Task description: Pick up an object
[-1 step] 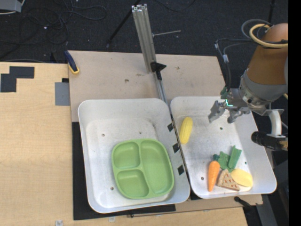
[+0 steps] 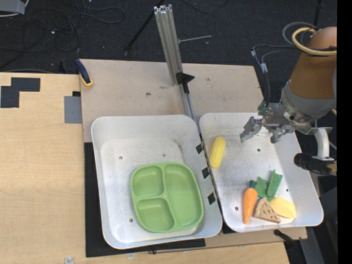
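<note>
Fingers (image 2: pixel 250 128) spread open, nothing between them; gripper (image 2: pixel 263 130) hangs over far part of right bin (image 2: pixel 236 164); corn cob (image 2: pixel 218 151) near, to left; carrot (image 2: pixel 249 205), green piece (image 2: pixel 268 185), wedge (image 2: pixel 267 210) bunched at near corner; risk: cob rolls from fingers, or fingers catch neighbour pieces.

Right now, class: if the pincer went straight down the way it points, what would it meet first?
Most likely the bare floor of the right bin. The pincer hangs over its upper part, away from the corn cob; depth is uncertain.
</note>
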You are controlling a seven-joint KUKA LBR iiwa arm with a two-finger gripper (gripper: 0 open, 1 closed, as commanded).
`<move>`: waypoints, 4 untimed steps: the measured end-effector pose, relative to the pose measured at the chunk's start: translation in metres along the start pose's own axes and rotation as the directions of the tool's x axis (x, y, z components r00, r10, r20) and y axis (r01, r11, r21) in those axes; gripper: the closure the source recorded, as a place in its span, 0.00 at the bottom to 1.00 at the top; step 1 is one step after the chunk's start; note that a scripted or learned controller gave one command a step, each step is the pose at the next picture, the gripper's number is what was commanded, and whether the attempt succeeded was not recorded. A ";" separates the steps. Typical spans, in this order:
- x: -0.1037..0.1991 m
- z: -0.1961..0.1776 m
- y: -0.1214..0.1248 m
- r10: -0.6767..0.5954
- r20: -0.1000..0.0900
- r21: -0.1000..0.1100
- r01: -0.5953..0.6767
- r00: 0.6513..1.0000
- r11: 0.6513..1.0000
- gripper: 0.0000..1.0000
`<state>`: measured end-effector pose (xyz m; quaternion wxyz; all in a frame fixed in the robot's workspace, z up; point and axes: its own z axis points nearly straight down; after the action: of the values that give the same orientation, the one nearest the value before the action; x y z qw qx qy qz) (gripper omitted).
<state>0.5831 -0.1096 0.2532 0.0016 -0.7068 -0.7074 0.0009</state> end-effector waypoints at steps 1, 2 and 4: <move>0.005 0.047 0.006 0.000 0.000 0.004 0.000 1.000 1.000 0.00; 0.014 0.107 0.003 0.002 -0.001 0.005 -0.002 1.000 1.000 0.00; 0.012 0.141 0.007 0.005 0.003 -0.012 -0.005 1.000 1.000 1.00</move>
<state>0.5900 -0.0979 0.1118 -0.0036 -0.7086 -0.7056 -0.0022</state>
